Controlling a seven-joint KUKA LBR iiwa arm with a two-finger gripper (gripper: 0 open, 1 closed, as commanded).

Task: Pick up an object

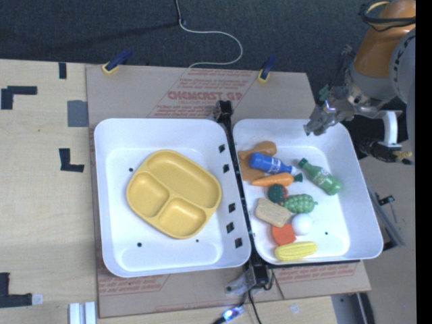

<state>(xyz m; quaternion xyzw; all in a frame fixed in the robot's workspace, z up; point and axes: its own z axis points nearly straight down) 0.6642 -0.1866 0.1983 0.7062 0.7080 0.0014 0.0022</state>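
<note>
Fingers (317,127): you cannot tell their spread; the gripper (316,128) hangs over the right bin's (361,201) far-right corner, nothing visibly held. Contents you see there: blue bottle (268,163), carrot (273,179), green bottle (320,177), corn (295,251). Left bin (108,194): yellow divided plate (174,193).

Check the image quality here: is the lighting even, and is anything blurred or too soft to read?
Camera view: lighting is soft and even, with faint shadows under the yellow tray and the toys; mild glare washes out the white ball against the right bin; the claw and arm at the right are slightly soft, so finger detail is unreadable; overall resolution is low.
</note>
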